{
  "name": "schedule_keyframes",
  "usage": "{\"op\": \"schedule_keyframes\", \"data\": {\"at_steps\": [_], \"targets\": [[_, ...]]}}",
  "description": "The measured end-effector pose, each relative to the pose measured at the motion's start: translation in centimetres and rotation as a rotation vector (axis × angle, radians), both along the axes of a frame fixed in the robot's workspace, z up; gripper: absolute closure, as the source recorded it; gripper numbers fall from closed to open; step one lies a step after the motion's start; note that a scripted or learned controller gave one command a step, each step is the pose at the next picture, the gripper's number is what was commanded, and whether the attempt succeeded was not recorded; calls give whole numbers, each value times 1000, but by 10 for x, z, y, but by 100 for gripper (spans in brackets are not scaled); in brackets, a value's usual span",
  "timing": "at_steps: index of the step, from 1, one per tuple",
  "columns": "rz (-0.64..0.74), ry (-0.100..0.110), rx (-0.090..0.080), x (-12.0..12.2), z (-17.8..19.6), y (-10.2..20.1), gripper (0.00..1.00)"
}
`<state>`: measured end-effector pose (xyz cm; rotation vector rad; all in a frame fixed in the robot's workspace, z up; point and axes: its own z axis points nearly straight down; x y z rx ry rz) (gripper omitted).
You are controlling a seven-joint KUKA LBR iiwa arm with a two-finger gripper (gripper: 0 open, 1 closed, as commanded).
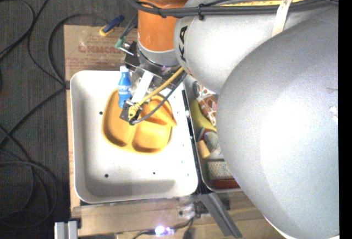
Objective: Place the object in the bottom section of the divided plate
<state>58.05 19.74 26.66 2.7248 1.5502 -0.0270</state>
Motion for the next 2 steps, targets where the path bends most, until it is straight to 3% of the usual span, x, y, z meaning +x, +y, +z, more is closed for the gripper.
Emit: {"op": "schedule_keyframes", "data": {"at_steps": [1, 2], "targets": [[0, 0, -1, 0, 0, 0, 0], [2, 4, -4, 0, 8, 0, 100]]}}
